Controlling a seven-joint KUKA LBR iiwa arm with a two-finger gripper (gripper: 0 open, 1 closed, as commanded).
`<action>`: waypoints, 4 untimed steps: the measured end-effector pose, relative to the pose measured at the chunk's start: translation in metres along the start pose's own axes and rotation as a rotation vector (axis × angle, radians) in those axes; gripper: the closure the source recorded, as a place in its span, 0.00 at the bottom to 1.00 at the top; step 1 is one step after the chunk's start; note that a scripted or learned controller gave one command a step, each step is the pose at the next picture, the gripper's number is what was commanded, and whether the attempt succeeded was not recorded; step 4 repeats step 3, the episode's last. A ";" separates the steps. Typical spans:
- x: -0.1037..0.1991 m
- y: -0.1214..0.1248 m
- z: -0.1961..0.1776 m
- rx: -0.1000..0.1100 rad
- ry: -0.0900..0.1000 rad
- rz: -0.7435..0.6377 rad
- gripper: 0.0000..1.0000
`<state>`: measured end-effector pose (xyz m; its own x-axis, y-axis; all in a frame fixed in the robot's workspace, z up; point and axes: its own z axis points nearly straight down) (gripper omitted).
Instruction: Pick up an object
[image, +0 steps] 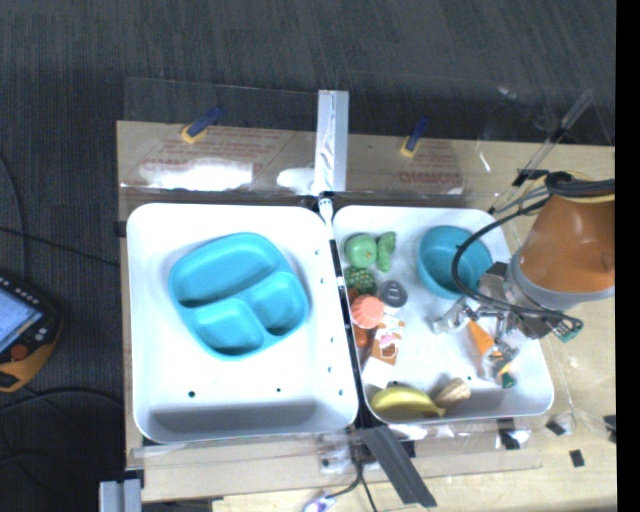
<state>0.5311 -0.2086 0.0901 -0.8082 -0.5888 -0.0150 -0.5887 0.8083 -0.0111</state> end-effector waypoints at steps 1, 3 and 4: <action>-0.002 -0.004 0.001 -0.011 0.006 -0.015 0.00; -0.001 0.002 0.000 0.003 0.001 0.010 0.00; -0.001 0.002 0.000 0.003 0.001 0.010 0.00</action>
